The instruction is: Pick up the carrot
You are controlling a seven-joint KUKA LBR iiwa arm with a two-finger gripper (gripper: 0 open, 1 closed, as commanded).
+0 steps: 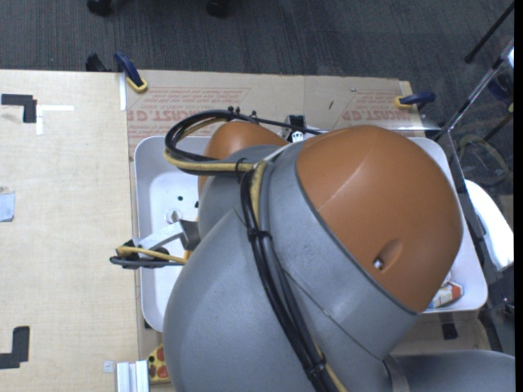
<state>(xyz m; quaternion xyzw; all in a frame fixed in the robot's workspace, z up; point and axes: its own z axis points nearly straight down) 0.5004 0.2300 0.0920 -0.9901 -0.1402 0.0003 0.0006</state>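
Across the middle of the desk (pixel 65 243), the grey arm (pixel 270 300) with its orange dome (pixel 376 211) covers most of the white bin (pixel 151 292). Black and yellow cables (pixel 196 158) loop over the bin's far edge. The arm hides the tool, so its state cannot be told, and the carrot cannot be made out. Blue clamps (pixel 131 72) grip the cardboard (pixel 245 100) at the far edge.

Grey arm (pixel 270 300) with orange band looms close beneath the camera

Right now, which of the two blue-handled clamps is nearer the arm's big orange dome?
The blue-handled clamp at the cardboard sheet's far right corner, just above the orange dome; the other clamp sits at the far left corner.
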